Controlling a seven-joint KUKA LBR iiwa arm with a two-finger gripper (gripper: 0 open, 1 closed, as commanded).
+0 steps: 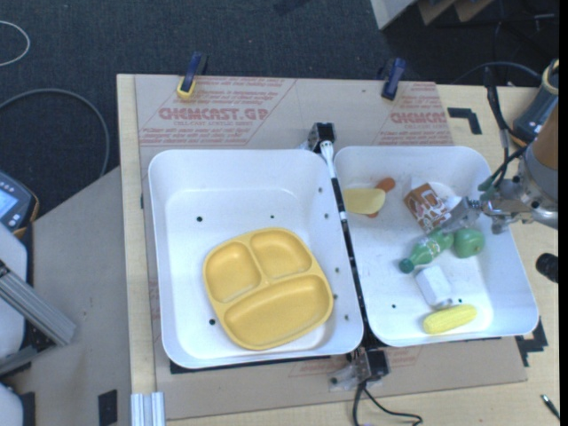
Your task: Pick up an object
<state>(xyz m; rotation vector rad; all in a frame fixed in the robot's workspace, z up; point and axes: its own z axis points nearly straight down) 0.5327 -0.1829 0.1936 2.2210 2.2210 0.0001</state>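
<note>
The right bin (506, 278) holds several small objects. A brown and white packet (429, 204) lies near its middle back, with a flat yellow piece (364, 201) and a small orange piece (384, 185) to its left. A green bottle (424, 251) lies on its side beside a green round fruit (469, 242). Further forward are a white block (435, 284) and a yellow corn cob (450, 318). My gripper (484, 209) reaches in from the right, low over the bin. It sits just right of the packet and just above the green fruit.
In the left bin (177, 193) lies a yellow divided plate (266, 287). A black rail (342, 229) runs between the two bins. The arm (541, 149) and its cables hang over the right bin's right rim. Clamps (190, 76) hold the cardboard base at the back.
</note>
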